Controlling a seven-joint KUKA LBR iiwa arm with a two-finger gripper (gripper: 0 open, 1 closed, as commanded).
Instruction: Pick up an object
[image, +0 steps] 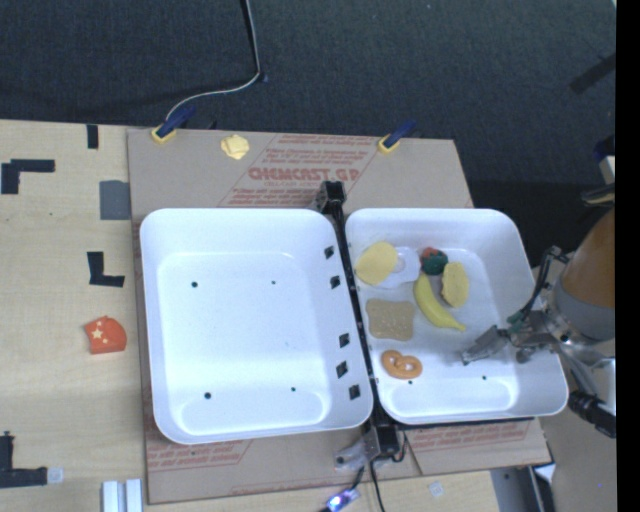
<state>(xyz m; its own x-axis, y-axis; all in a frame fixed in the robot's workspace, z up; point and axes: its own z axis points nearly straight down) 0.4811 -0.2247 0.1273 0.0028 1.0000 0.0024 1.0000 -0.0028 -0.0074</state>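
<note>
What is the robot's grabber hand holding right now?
Nothing. The grey two-finger gripper hangs over bare floor of the right white bin, apart from the yellow toy banana and the small brown pretzel.

Two white bins (240, 225) on brown cardboard (300, 165) printed in red; a yellow banana (436, 305), tan bread slice (390, 319), orange pretzel (401, 365), orange-red toy (106, 335) outside.
</note>
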